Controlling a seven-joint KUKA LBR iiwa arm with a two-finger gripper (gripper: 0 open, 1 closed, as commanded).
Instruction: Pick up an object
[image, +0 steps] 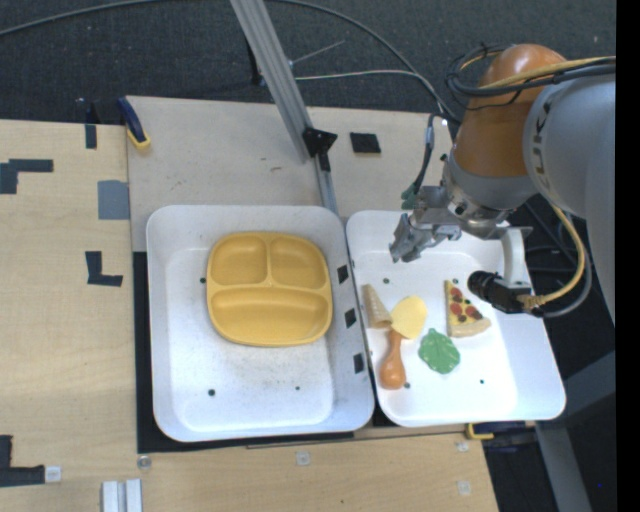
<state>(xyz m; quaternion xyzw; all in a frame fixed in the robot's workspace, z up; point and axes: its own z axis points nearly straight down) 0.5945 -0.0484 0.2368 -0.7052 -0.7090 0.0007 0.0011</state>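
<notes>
A pale wooden bench (60, 330) carries grey tape patches (113, 199); dark carpet (180, 45) lies behind, crossed by a slanting metal pole (280, 75).

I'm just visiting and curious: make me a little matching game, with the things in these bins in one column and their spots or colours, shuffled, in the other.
Things:
1. divided plate
2. pizza slice
3. leafy toy
4. gripper

Descriptions:
A. green, in the right bin
B. yellow, in the left bin
C. above the right bin's far end
D. triangular, near the right bin's right side

Pairs: 1-B, 2-D, 3-A, 4-C
</notes>
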